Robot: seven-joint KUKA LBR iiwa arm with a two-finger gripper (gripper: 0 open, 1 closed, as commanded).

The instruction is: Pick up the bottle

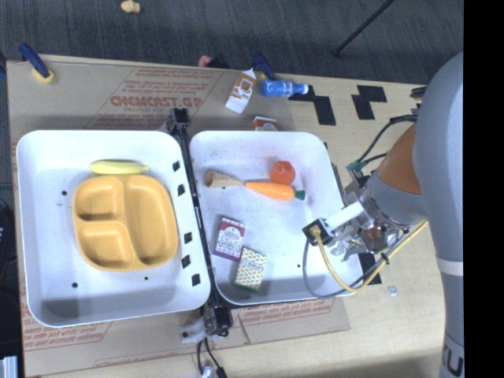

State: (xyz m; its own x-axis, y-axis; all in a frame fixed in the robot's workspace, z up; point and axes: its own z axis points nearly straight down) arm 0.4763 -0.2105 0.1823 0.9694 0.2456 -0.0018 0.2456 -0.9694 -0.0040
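The bottle (281,89) is small, blue and clear. It lies on its side on the bench behind the right bin (315,144), outside both bins. My gripper (346,244) hangs over the right bin's right rim near the front, far from the bottle. Cables and the wrist body crowd around it, and nothing shows in its grasp.
The right bin holds a carrot (270,190), a red tomato (283,172), a cone-shaped piece (223,180), a purple box (230,239) and a patterned box (250,268). The left bin (31,211) holds a yellow divided plate (126,220) and a banana (120,167). A small carton (241,91) lies beside the bottle.
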